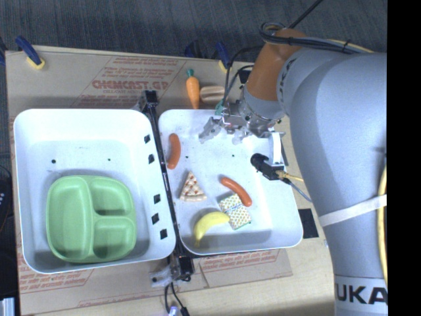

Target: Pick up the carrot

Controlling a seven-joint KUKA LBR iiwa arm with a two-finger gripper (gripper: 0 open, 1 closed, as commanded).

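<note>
Approach step: the gripper (222,128), fingers spread and holding nothing, hovers at upper centre of the frame, and must reach up-left to the carrot (192,89) lying outside the right bin (289,224).

Orange carrot (192,91) with green top, yellow banana (209,224), pale green plate (91,216), white bins (39,127).

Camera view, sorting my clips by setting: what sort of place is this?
Likely a robot lab test bench: white bins clamped on cardboard, toy food like the carrot, and a KUKA arm.
</note>
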